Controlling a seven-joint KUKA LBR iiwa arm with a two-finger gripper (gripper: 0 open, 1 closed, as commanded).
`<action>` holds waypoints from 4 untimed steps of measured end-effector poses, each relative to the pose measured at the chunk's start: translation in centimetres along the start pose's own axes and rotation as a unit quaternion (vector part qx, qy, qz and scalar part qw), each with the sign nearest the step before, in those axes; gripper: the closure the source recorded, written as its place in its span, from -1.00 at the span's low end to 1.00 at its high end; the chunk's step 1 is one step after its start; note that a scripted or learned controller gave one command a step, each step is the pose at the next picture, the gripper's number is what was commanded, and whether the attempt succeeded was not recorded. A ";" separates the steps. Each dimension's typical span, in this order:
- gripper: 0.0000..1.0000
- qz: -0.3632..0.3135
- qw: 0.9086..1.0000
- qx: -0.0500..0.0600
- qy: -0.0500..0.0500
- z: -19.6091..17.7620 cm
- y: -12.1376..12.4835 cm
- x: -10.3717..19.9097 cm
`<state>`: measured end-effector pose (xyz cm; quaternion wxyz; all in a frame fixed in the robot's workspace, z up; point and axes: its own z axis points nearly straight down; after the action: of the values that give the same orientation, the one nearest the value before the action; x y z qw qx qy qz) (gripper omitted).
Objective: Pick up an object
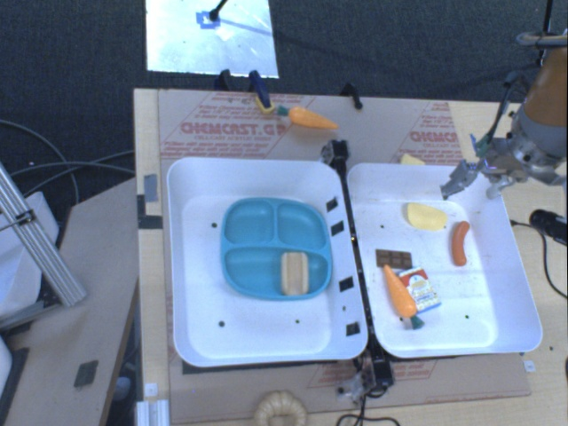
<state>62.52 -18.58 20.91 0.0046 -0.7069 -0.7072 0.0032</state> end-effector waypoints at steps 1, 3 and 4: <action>-1.00 -0.001 1.000 -0.006 -0.001 -0.8 0.3 0.1; -1.00 -0.002 1.000 -0.005 -0.001 8.5 0.9 0.0; -1.00 -0.002 1.000 -0.005 -0.001 12.7 0.9 0.1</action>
<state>63.29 -18.47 8.25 0.0005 -0.7052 -0.7090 0.0006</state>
